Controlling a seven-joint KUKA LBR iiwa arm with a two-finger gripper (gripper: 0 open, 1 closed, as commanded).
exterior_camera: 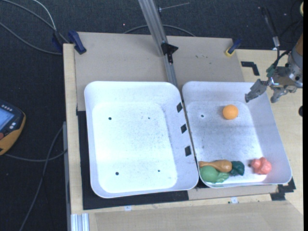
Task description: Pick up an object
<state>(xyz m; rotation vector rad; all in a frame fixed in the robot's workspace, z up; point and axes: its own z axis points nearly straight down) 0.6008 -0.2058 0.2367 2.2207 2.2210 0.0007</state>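
Clearly nothing is picked up yet: the claw (263, 91) hangs spread and empty at the right bin's upper right corner.

Its two fingers stand apart with nothing between them, over the upper right rim of the right bin (276, 129), at the right of the frame. All candidate objects lie in that bin: an orange ball (230, 112) by itself in the upper middle of the bin, just left of and below the claw; a pink lumpy toy (261, 165) at the lower right; and a cluster along the bottom edge, a tan piece (219, 165), a green piece (213, 175) and a dark teal piece (237, 168), touching one another. The left bin (96, 143) sits beside it on the worktop (120, 57). By my reading, reaching, closing and lifting all remain; the ball looks nearest.
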